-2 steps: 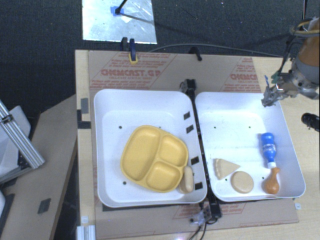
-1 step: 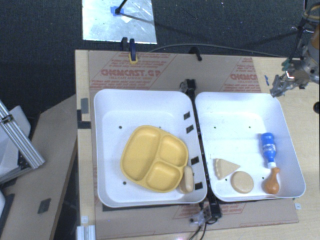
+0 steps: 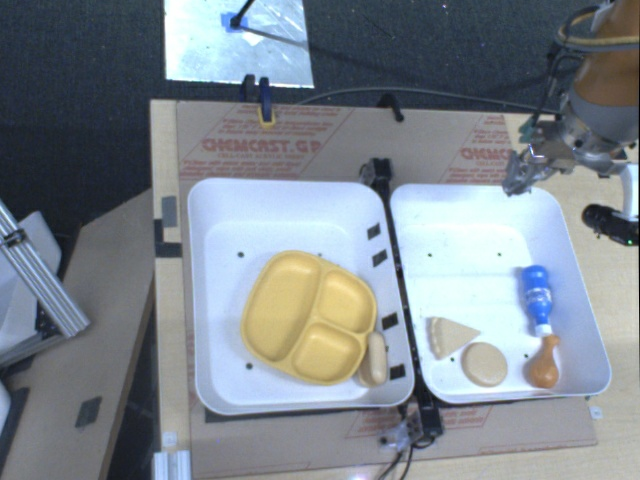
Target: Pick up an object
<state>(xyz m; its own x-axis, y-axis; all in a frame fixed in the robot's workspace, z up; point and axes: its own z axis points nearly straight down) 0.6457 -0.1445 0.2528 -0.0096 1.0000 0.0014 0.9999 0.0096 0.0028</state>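
White, shallow and set side by side, the left bin (image 3: pixel 215 298) and right bin (image 3: pixel 500 243) meet at a dark central join. Nearest in the right bin lie a brown pear-shaped object (image 3: pixel 543 364), a round tan piece (image 3: pixel 485 364) and a pale wedge (image 3: pixel 450 334); just beyond stands a blue-and-white bottle (image 3: pixel 536 295), lying lengthwise. In the left bin a yellow compartment tray (image 3: pixel 305 318) sits tilted, with a beige roll (image 3: pixel 375 358) touching its near right corner. Farther back, the gripper (image 3: pixel 520 176) hangs over the right bin's far right corner, carrying nothing; whether its small dark fingers are parted cannot be made out. The arm (image 3: pixel 605 78) is cut off at the picture's right edge.
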